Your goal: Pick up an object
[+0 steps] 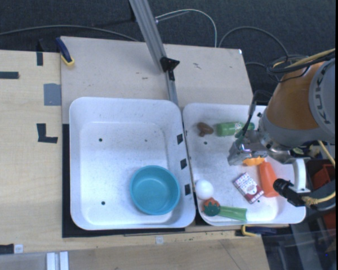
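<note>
Pincer, finger state unreadable, hangs just beside carrot, whose long axis runs away toward lower right.

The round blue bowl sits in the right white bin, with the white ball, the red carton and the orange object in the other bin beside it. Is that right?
Not quite. The camera view shows the round blue bowl in the left white bin, not the right. The white ball, the red carton and the orange object do lie in the other bin beside it.
</note>
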